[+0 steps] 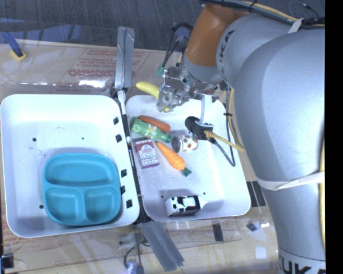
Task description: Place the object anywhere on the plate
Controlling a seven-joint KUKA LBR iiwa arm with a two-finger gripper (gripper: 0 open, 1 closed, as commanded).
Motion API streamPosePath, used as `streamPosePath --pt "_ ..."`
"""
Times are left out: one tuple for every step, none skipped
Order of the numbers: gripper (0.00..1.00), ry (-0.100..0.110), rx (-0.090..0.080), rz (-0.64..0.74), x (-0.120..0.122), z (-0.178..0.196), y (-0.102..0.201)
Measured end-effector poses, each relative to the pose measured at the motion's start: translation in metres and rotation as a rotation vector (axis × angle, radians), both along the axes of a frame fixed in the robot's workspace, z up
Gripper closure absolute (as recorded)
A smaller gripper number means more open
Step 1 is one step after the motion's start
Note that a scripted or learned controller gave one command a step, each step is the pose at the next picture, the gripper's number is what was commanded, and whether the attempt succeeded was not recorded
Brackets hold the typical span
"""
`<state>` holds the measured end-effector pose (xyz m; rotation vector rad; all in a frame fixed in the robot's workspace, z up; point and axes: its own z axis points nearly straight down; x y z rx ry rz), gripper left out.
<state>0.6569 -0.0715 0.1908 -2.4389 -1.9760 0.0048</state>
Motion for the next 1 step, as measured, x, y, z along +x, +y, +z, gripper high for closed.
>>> streamPosePath --pt "1.00 0.001 0.001 0.332 -0.0746 -0.0004 0.0344"
